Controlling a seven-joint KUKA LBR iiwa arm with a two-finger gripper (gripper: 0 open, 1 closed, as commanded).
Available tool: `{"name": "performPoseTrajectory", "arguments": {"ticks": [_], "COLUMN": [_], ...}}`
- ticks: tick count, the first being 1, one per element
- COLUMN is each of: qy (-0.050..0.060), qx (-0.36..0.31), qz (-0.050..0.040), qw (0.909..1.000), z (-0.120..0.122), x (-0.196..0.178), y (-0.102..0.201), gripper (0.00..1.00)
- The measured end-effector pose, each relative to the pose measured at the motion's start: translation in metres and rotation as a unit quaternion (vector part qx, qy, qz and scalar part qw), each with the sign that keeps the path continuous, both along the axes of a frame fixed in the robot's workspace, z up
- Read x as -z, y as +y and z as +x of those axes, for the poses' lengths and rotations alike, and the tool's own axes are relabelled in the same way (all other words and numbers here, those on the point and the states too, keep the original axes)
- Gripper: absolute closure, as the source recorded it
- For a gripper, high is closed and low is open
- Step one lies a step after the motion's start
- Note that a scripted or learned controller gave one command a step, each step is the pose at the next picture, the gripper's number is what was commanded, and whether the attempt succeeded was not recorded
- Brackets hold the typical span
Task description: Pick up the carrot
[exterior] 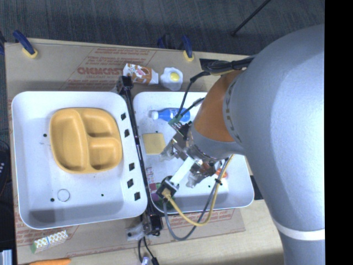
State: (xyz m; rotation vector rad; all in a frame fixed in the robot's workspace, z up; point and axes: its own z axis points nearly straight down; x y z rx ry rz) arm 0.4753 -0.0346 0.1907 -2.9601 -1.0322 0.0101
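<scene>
Left bin (22, 148): divided tray (85, 138) at centre | Right bin (242, 195): bottle (165, 115) upper left, flat block (154, 143) below it, arm (265, 109) overhead from right | Behind bins, top centre: small carton (138, 73) left of cup (172, 78)

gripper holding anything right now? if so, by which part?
Cannot be told. The gripper is low in the right bin, with a sliver of orange, maybe the carrot, beside it, but the wrist hides the contact.

Single fixed overhead view, looking down at a slant on both white bins (22, 148); the arm (276, 109) enters from frame right, close to the lens.
</scene>
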Motion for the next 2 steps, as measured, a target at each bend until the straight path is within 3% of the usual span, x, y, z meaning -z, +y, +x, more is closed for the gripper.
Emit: {"name": "performPoseTrajectory", "arguments": {"ticks": [1,2], "qy": [-0.001,-0.003], "qx": [-0.028,-0.059], "qz": [-0.0005,-0.0011], "qw": [0.9996,0.9983], "z": [0.049,0.117], "x": [0.000,-0.221], "y": [0.014,0.022], "gripper": [0.00,0.00]}}
